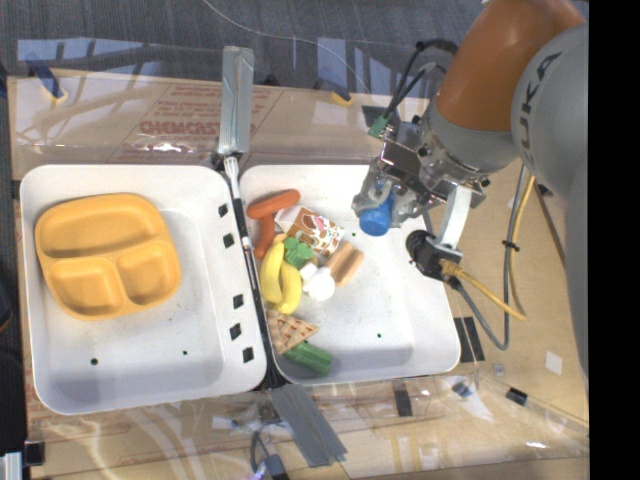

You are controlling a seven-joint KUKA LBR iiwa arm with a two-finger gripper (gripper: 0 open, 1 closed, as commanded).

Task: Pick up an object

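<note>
Gripper (385,208) near right bin's (420,353) back wall, fingers clamped on a small blue cup (374,220); smooth white floor open alongside.

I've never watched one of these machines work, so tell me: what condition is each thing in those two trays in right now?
Small blue round object: at the gripper, above the right white bin.
Yellow plastic divided plate: flat in the left white bin.
Yellow toy banana: lying in the toy pile.
Red toy sausage: lying at the pile's top.
Green toy vegetable: lying near the front wall.
</note>
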